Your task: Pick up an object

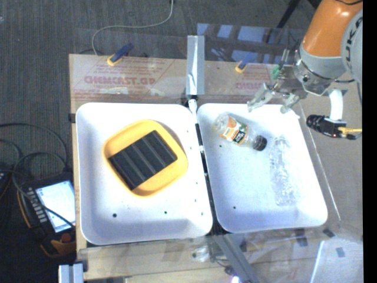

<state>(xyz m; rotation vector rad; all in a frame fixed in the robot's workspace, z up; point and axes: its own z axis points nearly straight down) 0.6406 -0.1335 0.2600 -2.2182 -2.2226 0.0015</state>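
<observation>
The grey arm with its orange band reaches in from the right, and its two-finger tool point(272, 101) hovers over the far rim of the right-hand shallow white bin point(306, 214). The fingers are spread apart with nothing between them.

Inside that bin, a small clear plastic bottle with an orange label and a black cap point(240, 131) lies on its side near the far left part, just below and left of the tool. A second, clear crinkled plastic bottle point(281, 171) lies lengthwise toward the right wall, hard to make out against the white floor. In the left-hand white bin point(88, 217), a yellow rounded tray with a black ribbed insert point(146, 157) sits tilted in the middle.

The labelled bottle looks the closest candidate, yet its round body may roll or squirt sideways if the fingers close off-centre. Descending where it hangs, the tool could strike the bin's rim. The transparent bottle may crush or slip.
</observation>
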